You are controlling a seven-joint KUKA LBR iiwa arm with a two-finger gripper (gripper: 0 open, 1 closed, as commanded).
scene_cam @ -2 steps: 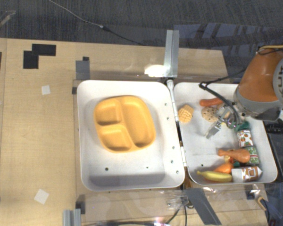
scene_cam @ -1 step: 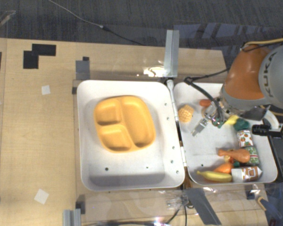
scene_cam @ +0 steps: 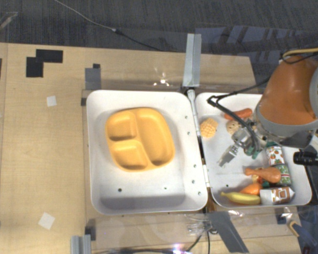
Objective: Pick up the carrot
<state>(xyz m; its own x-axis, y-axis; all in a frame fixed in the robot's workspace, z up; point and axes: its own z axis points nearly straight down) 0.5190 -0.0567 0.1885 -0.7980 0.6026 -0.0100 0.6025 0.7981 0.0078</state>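
The carrot (scene_cam: 252,188), a short orange piece, lies near the front of the right bin (scene_cam: 217,184), between a brown drumstick (scene_cam: 263,173) and a banana (scene_cam: 239,197). My gripper (scene_cam: 228,155) hangs over the middle of the right bin and points down and to the left. It is to the left of and behind the carrot, clearly apart from it. Nothing shows in the gripper. The grey and orange wrist (scene_cam: 286,97) covers the bin's back right part.
A yellow divided plate (scene_cam: 139,138) sits in the left bin (scene_cam: 143,194). The right bin also holds a round waffle (scene_cam: 208,127), a reddish-orange stick (scene_cam: 243,113), a small carton (scene_cam: 275,155) and a can (scene_cam: 276,195). A black cable (scene_cam: 222,98) loops over its back.
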